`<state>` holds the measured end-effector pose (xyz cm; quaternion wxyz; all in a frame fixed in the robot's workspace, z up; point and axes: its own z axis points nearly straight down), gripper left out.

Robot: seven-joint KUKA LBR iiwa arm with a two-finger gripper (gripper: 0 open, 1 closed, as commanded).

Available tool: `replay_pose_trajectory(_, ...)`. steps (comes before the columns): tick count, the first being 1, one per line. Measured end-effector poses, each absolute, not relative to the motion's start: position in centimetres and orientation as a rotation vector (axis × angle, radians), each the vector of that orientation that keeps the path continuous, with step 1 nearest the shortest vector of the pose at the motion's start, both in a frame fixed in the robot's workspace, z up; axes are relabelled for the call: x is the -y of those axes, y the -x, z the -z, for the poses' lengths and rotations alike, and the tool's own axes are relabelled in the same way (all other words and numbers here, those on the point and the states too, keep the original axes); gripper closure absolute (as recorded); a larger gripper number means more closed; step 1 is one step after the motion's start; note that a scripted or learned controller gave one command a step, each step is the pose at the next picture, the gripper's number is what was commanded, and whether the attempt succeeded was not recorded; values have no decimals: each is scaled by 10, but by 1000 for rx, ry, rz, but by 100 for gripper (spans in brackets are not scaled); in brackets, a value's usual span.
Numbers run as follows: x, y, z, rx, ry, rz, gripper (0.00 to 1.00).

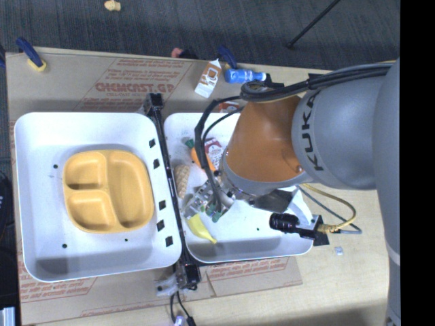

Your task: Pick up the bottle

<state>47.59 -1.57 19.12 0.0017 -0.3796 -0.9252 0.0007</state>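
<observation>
My gripper [209,202] is low in the right bin [272,246], near its left wall, under the orange band of the wrist [262,141]. A small greyish thing with a green spot [216,213] lies right at the gripper's tip; it may be the bottle, but its shape is too blurred to be sure. Whether the gripper holds it cannot be made out. The arm hides much of the right bin's floor.
A yellow banana-like piece [201,228], a tan cone [183,176], an orange stick [196,156] and a red-and-white packet [212,151] lie around the gripper. The left bin [41,243] holds a yellow divided plate [107,189]. A blue object [243,76] and a small carton [209,79] sit behind the bins.
</observation>
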Motion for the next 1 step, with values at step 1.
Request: replay_pose_trajectory(1,39,-477,-289,3061,714,-1,100)
